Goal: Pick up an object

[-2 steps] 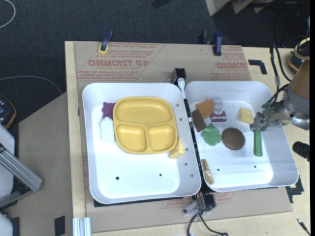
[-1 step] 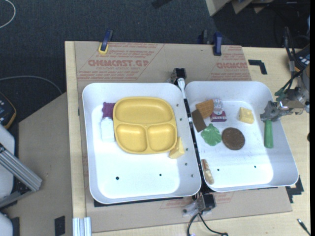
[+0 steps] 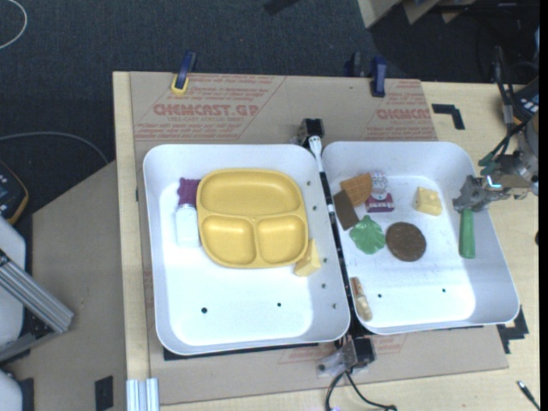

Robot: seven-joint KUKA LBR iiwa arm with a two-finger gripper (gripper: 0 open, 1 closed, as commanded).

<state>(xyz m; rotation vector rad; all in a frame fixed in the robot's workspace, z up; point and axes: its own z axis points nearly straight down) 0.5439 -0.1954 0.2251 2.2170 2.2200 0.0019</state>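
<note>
yellow tray (image 3: 253,217), green stick (image 3: 467,234), brown disc (image 3: 406,241), white bins (image 3: 248,319)

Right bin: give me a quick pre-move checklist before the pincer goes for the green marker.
1. Marker located: ok. The green marker lies along the right bin's right wall.
2. Pincer near target: ok, just above the marker's upper end.
3. Pincer open or shut: cannot tell.
4. Marker already held: cannot tell; nothing seen between the fingers.
5. Neighbours clear: ok. The yellow block and brown disc lie apart, left of the marker.
6. Wall clearance: not ok; the marker lies against the rim, little room for a finger.
</note>
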